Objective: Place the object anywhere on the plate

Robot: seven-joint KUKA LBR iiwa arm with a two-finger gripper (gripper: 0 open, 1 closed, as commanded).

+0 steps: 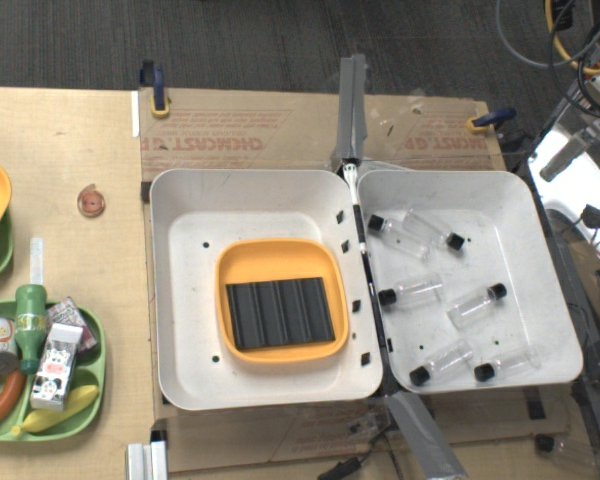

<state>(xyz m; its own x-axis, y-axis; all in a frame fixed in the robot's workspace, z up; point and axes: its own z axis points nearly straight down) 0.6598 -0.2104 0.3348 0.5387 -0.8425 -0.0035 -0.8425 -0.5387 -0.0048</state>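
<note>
At the bottom left of the frame, a green compartment tray [80,393] holds toy food, a small bottle and a carton, well apart from the work area. Just right of it, at the frame's centre, two shallow white bins sit side by side on brown cardboard [280,133]. The left bin [180,268] holds the orange plate [280,252], which lies flat in the middle and carries only a dark ridged insert [280,311]. The right bin [525,238] holds the likely objects of the task, several clear vials with black caps, all lying on their sides. Two vials [440,361] lie near the bin's lower edge, two more [475,305] are around the middle, and the rest [412,232] are toward the upper left corner. None touches the plate, and the wall between the bins separates them from it. Judged from this layout, the task has barely begun. A vial has yet to be picked up, carried left across the divider and set down on the plate. Whether the gripper's jaws are released or clenched cannot be told here. Higher in the frame, blue clamps [490,120] pin the cardboard's far corners. Beyond them lies dark carpet, with cables [555,13] trailing at the upper right.
</note>
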